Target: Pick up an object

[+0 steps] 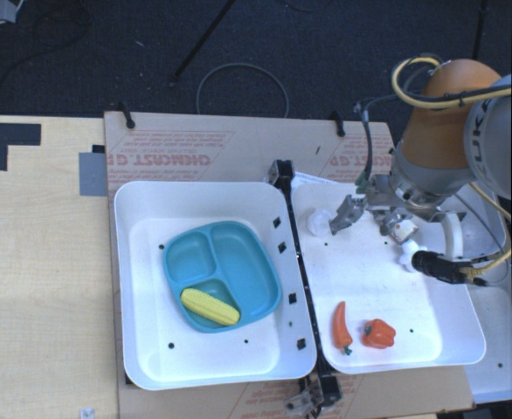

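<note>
A robotics lab: a grey-and-orange arm (448,120) over white bins (142,356) on a cardboard-covered bench (195,151), cables trailing.

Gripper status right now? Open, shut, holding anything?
Gripper: over the upper part of the right bin; finger state cannot be told. No object seen between them.

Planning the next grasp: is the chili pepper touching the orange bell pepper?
Apart. The camera view shows bare white bin floor between the chili pepper and the orange bell pepper.
</note>
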{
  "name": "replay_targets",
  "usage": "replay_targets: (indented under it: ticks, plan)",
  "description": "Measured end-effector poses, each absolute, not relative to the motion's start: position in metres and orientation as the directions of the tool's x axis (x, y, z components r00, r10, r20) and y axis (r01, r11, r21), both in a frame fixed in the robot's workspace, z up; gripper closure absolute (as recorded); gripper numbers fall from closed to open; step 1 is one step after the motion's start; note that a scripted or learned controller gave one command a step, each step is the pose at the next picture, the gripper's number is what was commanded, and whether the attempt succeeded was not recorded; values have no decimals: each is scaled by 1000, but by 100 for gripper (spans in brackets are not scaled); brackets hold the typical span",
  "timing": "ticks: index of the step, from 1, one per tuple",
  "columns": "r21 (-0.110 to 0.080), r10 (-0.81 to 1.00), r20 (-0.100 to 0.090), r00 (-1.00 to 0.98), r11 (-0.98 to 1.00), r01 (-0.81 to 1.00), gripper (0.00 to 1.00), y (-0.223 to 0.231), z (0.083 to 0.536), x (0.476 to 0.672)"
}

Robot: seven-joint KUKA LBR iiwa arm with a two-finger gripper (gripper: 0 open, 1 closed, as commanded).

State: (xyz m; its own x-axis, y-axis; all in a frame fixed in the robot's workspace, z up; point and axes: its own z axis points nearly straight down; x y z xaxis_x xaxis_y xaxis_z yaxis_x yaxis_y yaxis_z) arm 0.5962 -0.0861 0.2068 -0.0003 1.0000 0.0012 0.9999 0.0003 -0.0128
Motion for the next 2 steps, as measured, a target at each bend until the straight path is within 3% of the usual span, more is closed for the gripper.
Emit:
replay_targets:
  ticks: [1, 2]
  plan:
    - [-1, 1000, 0, -1, 1, 1000, 0, -86, 213, 599]
    - [-10, 1000, 1, -1, 1, 1000, 0, -81, 149, 594]
